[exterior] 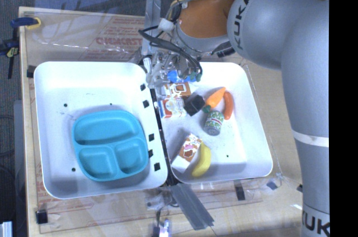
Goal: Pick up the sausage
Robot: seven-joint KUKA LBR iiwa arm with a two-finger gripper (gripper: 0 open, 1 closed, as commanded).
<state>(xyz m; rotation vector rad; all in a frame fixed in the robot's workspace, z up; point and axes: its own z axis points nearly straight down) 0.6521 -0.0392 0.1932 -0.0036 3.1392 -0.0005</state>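
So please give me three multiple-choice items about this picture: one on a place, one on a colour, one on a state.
1. Where does the sausage lie?
A. right bin
B. left bin
C. on the tray

2. Which colour is the divided tray?
A. red
B. blue
C. yellow

3. How does the small green bottle relate to the banana?
A. touching
B. on top of it
C. apart

Answers:
1 A, it lies beside the carrot there.
2 B, the tray is light blue.
3 C, white floor shows between them.

The left bin (50,79) holds a divided tray (109,143). In the right bin (251,118), the sausage (228,105) lies just right of a carrot (215,97), with a banana (202,161) nearer the front.
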